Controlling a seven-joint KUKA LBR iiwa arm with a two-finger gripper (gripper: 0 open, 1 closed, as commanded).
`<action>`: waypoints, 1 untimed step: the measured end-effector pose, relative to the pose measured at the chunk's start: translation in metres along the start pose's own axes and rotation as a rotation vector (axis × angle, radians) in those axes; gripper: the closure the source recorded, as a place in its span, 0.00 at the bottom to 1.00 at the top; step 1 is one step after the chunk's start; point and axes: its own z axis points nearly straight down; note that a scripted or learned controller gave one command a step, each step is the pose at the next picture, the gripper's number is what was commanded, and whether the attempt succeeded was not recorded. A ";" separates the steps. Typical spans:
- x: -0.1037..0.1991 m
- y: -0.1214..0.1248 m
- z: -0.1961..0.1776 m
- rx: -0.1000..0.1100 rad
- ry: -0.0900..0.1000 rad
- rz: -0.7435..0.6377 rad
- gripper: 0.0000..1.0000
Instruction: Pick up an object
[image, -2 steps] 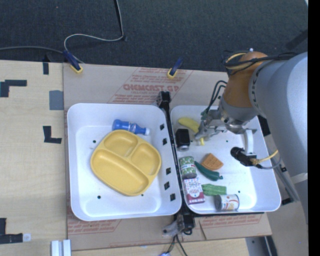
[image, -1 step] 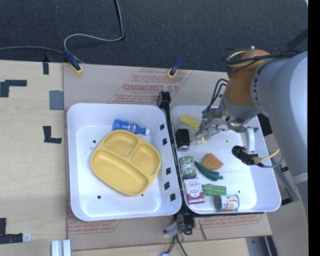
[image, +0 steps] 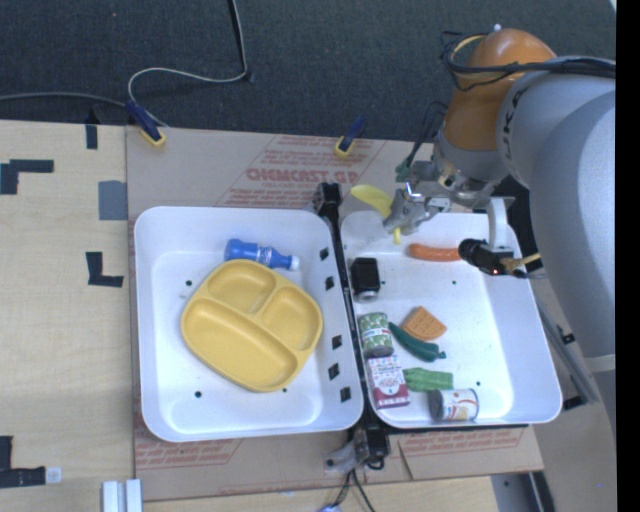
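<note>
The gripper (image: 408, 212) hung over the far left corner of the right bin (image: 520, 340), and whether its fingers were open or closed could not be told from this view. Just beside it, toward the bin's rear rim, lay a yellow banana-shaped toy (image: 370, 197), its long axis running roughly left to right with a slight tilt. An orange carrot-like toy (image: 434, 253) lay a little nearer the camera, also lengthwise across the bin. The banana seemed the closer target, lying to the fingers' left. The yellow divided plate (image: 252, 325) and blue bottle (image: 258, 253) sat well apart in the left bin (image: 160, 330)
</note>
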 end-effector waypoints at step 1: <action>0.053 -0.078 -0.061 0.002 0.002 -0.001 1.00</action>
